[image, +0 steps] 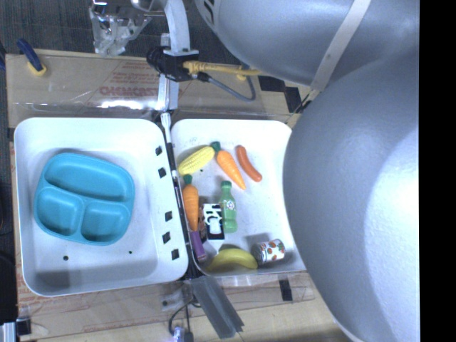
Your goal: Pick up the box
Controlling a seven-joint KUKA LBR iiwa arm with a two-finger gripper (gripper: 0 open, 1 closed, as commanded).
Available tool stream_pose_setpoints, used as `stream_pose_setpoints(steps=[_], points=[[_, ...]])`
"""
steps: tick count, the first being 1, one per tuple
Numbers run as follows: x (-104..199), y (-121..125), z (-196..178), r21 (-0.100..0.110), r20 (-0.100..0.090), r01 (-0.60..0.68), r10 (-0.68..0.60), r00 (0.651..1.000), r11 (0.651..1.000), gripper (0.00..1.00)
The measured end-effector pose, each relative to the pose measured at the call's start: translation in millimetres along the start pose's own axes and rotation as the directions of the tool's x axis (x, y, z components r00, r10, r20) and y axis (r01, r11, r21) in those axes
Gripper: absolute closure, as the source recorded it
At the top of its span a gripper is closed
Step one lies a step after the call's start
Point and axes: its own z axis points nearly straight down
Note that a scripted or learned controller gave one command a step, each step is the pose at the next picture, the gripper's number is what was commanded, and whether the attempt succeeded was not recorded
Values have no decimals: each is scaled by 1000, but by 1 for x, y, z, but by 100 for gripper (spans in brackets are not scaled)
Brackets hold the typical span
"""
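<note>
Two white bins are sitting side by side on the tabletop (pixel 85 84), and the task looks barely begun. The box (pixel 212 219), a small black-and-white carton, is lying in the right bin (pixel 274 137), near that bin's left wall, just beside the green bottle (pixel 228 206) and close to the lower carrot (pixel 190 205). Nothing is lifting it; it is resting on the bin floor among the other toys.

Around it are lying a corn cob (pixel 196 159), a second carrot (pixel 229 168), a sausage (pixel 248 162), a banana (pixel 232 259), a small can (pixel 268 251) and a purple piece (pixel 197 245) against the divider. The left bin (pixel 28 191) is carrying a blue compartment tray (pixel 85 198).

The arm (pixel 356 155) is looming large across the right side, its grey body covering that edge of the right bin. The hand (pixel 117 16) is hanging at the top, outside both bins and well apart from the box; whether it is wide or narrow cannot be told here.

Judging from this, everything is remaining to do: reaching over the right bin, descending on the box, closing and lifting.
</note>
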Motion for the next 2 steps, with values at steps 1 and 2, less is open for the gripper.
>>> stream_pose_setpoints(steps=[1, 2], points=[[-6, -1, 8, 6, -1, 131, -131, 991, 991, 100], [0, 0, 0, 2, -1, 269, -269, 963, 963, 100]])
